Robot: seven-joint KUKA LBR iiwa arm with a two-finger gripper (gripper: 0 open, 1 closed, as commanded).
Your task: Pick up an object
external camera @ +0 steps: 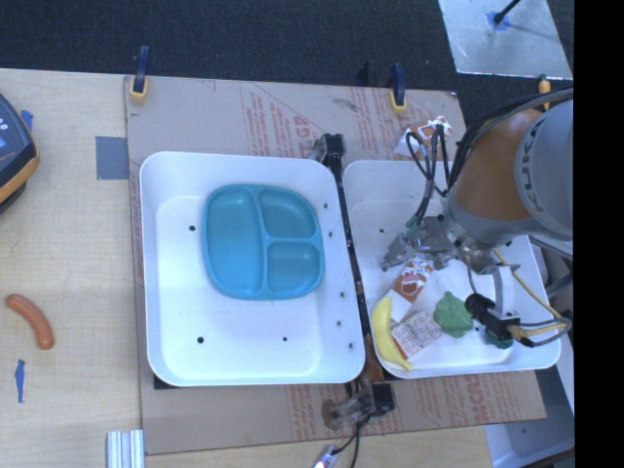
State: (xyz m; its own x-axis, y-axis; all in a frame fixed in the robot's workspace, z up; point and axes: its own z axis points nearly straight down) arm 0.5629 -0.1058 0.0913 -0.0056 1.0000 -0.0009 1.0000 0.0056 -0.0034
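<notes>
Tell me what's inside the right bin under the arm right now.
In the right bin: a banana, a green object, a flat packet and a small red-and-white item below the gripper. The arm covers the bin's far right portion.

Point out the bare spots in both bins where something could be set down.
Left bin: bare floor around the blue divided plate, widest along the near wall. Right bin: bare at its far-left corner; crowded nearer, where banana, packets and green object cluster.
</notes>
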